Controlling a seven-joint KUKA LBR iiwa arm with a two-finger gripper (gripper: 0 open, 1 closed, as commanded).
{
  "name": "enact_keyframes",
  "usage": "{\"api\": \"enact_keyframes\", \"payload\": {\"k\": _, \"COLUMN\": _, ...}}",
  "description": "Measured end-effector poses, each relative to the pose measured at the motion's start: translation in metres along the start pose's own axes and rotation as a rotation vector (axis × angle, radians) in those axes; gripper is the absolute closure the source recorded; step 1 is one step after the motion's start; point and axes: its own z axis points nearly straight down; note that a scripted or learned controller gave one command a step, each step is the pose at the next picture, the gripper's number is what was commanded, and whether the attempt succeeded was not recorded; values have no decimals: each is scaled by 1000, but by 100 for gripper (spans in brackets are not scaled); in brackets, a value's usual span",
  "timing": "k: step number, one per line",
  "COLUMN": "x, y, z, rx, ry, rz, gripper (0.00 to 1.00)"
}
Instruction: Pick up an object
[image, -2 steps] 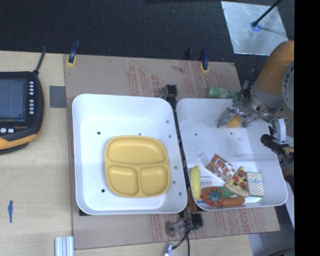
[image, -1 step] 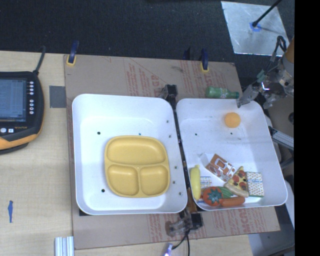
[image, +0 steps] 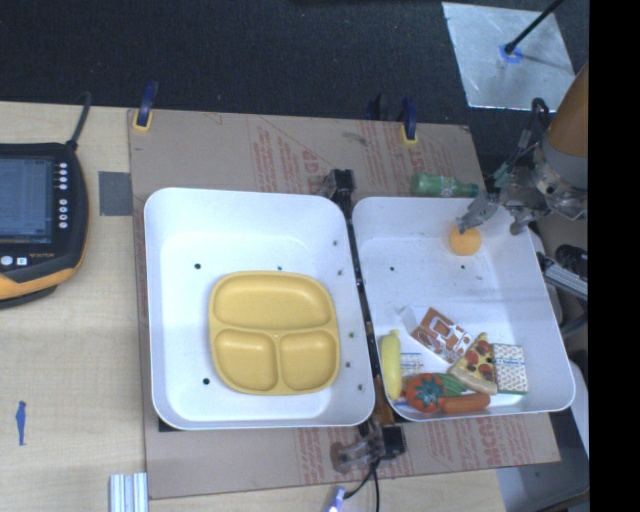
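The arm is reaching in over the far right corner of the tabletop, and its hand is hanging with the two fingers spread apart, one finger pointing down at a small orange ball and the other splayed off toward the right edge. Nothing is sitting between those fingers; the ball is lying on the floor of the right bin, up near its far edge, just below that finger (whether metal is actually touching it, I cannot tell). Down at the near edge of the same bin a little heap of toy food is crowding together: a yellow banana is lying along the left wall, a patterned card is tilting beside it, a pizza slice is resting just to the right with a checked packet against it, and a red and green piece and an orange carrot are tucked along the near wall. The left bin is carrying a yellow divided tray, sitting flat in the middle toward the near side. Beyond the bins, a green bottle is lying on its side on the brown cardboard sheet near the far edge, and a control pendant is resting at the tabletop's left edge.
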Motion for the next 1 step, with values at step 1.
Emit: {"api": "enact_keyframes", "payload": {"k": 1, "x": 0, "y": 0, "z": 12, "rx": 0, "ry": 0, "rz": -1, "gripper": 0}}
